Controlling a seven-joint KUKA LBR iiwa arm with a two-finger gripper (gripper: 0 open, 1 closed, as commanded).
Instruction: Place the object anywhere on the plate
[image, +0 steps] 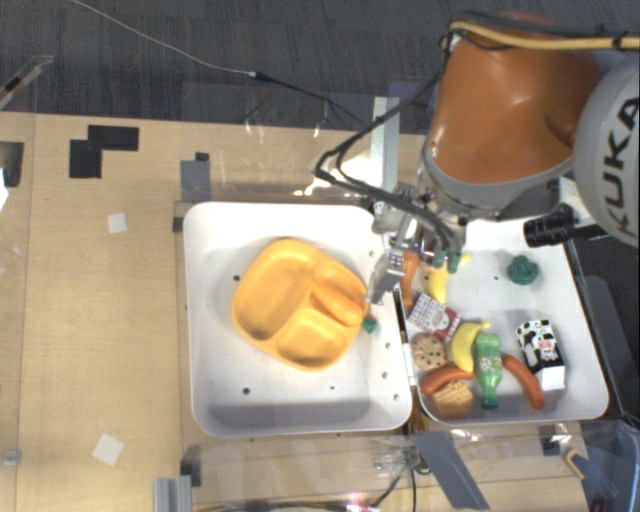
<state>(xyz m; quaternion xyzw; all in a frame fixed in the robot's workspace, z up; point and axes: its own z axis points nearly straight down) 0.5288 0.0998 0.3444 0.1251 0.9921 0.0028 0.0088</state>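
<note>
A yellow divided plate (297, 303) lies tilted in the left white bin (230, 400). My gripper (388, 282) hangs over the wall between the two bins, just right of the plate's right rim. A small green piece (369, 324) sits right below it, beside the plate's edge; I cannot tell whether the gripper holds it. An orange carrot-like toy (410, 270) and a yellow toy (437, 283) lie close to the gripper's right side, partly hidden by the wrist.
The right bin (585, 400) holds several toy foods: a green lump (522, 268), a cow-print carton (540, 346), a banana (465, 342), a green bottle (487, 368), a cookie (428, 351) and sausages (523, 381). The arm's orange band (510, 100) looms over its back.
</note>
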